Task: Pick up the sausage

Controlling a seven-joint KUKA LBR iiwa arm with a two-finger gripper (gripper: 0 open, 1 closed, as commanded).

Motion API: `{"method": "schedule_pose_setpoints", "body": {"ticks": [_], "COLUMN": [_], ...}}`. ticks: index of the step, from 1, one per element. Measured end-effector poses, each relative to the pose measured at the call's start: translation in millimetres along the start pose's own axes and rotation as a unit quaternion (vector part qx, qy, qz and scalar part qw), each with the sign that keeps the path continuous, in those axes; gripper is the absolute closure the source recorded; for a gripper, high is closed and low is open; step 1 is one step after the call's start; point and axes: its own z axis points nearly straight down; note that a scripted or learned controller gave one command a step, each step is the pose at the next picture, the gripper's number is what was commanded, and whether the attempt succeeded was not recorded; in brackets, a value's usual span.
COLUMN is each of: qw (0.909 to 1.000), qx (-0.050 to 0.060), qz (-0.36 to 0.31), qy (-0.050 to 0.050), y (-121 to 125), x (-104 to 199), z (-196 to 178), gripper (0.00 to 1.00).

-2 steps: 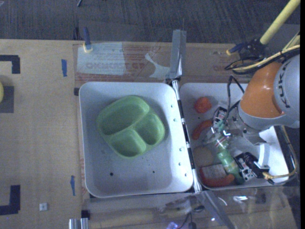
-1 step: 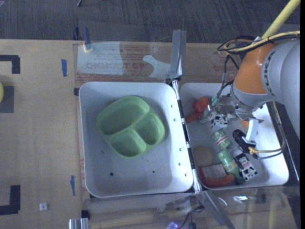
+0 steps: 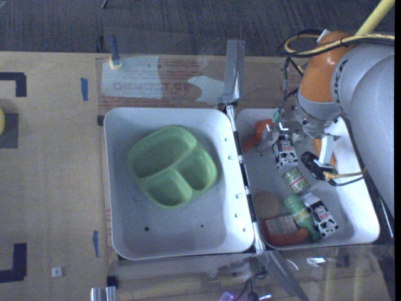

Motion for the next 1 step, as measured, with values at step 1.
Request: {"method": "schedule_pose_setpoints", "body": {"ticks": [1], "qw": [0.9998], "qx": [0.004], "qz": [0.018], "qy": [0.008], "y": [-0.5], "x": [-18.8], "z": [1.3], "gripper": [0.00]}}
